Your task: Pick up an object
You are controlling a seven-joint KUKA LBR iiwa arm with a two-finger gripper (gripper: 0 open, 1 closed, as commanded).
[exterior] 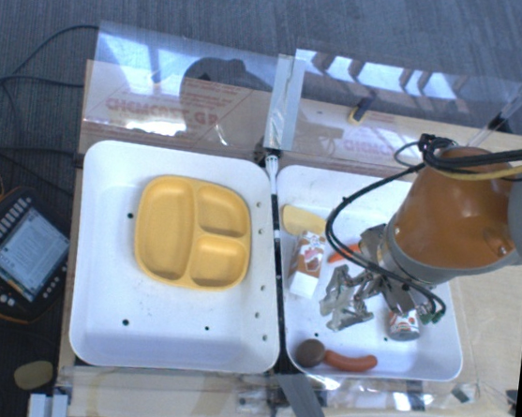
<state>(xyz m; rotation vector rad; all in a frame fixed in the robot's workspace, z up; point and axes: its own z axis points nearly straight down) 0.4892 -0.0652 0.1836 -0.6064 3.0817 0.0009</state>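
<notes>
Several small objects are crowded into the right bin (445, 362), and that crowding is judged the main hazard for a pick. The gripper (351, 304) is seen low over the middle of this bin, beneath the orange band of the arm (453, 217). Whether it is released or clenched cannot be told, since grey metal and the clutter under it blend together, and nothing can be confirmed as held.

Just beside the gripper on its left, a small carton with a brown and white label (307, 263) is lying, with a pale yellow piece (303, 221) above it near the bin divider. To its right a small can (404, 324) is lying tilted. Near the front wall a red sausage-like item (352, 361) and a dark brown round item (310, 352) are lying close together.

A closing grip could be spoiled by two objects being caught at once, or by the carton being nudged aside against the divider. The can is likely to roll if it is touched off-centre. Black cables looping off the wrist are hanging close to the bin contents and could be snagged.

The left bin (94, 258) is occupied by a yellow divided tray (192, 232), well apart from the gripper.
</notes>
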